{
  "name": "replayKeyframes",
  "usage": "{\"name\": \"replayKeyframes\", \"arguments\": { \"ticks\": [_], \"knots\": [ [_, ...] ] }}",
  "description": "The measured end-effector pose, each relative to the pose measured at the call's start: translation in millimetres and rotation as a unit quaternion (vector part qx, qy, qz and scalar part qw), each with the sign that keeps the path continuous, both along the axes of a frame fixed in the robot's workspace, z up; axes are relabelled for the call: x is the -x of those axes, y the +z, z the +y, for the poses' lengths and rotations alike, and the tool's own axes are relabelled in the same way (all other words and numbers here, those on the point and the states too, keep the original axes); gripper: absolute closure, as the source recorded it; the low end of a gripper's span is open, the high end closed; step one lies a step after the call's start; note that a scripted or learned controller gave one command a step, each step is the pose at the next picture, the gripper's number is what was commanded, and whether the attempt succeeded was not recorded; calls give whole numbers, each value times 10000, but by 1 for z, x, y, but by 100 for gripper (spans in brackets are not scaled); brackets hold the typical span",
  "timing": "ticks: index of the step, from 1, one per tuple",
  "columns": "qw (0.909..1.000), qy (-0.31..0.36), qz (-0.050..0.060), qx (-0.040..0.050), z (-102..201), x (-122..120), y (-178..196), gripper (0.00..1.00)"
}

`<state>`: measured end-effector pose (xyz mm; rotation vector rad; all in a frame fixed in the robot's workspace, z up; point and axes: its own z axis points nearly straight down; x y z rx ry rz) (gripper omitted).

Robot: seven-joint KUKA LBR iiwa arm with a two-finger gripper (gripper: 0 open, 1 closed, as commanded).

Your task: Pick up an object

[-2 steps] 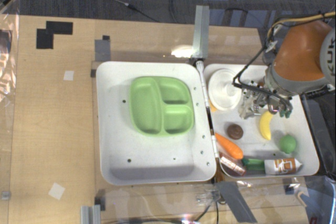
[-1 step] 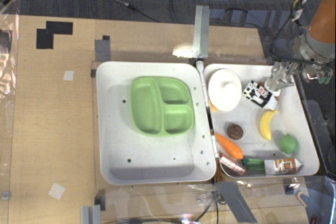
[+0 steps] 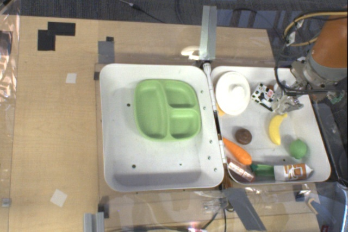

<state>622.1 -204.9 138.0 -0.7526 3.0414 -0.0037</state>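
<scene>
the gripper (image 3: 286,104) is hovering just above the top end of the banana (image 3: 277,129) in the right bin (image 3: 321,149); whether its fingers are apart or together, i cannot tell. the banana is lying between a brown disc (image 3: 243,136) and a green ball (image 3: 298,149), below a white bowl (image 3: 232,93). an orange carrot (image 3: 238,151) is lying beyond the disc.

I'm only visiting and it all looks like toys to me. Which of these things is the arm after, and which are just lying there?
Could be picked, all in the right bin:
gripper, just above the banana
white bowl
carrot
green ball
brown disc
bottle

Just lying about:
green tray, in the left bin
bench
</scene>
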Motion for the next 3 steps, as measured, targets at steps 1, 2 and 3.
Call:
{"name": "replayKeyframes", "arguments": {
  "ticks": [1,2,3],
  "knots": [
    [10000,0,-11,2,0,-1,1,0],
    [9993,357,-119,57,22,5,-35,0],
    [9998,-132,-172,53,23,37,-35,0]
  ]
}}
